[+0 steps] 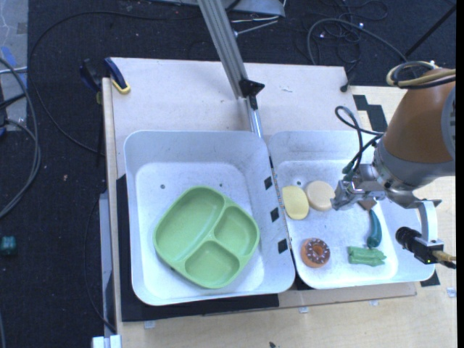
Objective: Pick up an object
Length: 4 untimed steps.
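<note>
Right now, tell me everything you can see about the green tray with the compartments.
The green tray is pale green, looks like smooth plastic, with rounded corners and three hollows: one long, two smaller. It lies flat, turned at an angle, on the floor of the left bin, toward the front. Nothing lies in its hollows, and nothing but the bin touches it.

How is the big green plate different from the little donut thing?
The green plate is much bigger than the donut. The green plate is pale green with three sections; the donut is a brown ring with a hole. The green plate lies alone in the left bin; the donut sits in the right bin among other toy foods. Both lie flat.
</note>
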Each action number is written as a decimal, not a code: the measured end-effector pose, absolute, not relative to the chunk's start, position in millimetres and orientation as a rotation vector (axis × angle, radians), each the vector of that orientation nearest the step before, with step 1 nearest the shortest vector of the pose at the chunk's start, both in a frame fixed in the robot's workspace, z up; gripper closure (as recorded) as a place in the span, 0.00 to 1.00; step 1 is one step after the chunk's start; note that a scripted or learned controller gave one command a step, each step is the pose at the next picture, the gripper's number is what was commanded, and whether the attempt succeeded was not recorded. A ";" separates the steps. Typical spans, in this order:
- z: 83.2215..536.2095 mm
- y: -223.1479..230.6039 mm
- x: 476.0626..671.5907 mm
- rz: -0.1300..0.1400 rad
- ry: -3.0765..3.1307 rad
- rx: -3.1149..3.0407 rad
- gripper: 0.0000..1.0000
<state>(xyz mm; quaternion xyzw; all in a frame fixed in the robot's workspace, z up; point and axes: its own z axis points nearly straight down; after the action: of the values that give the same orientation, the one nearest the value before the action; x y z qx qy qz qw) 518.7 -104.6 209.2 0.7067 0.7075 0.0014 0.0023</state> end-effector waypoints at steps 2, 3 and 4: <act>259.7 -49.1 533.7 0.001 2.229 2.214 1.00; 248.7 1.7 545.2 0.000 2.228 2.214 1.00; 234.5 47.7 566.3 0.001 2.227 2.214 1.00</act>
<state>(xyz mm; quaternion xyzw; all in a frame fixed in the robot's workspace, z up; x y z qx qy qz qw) 566.3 47.7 234.5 0.7050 0.7092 0.0004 0.0007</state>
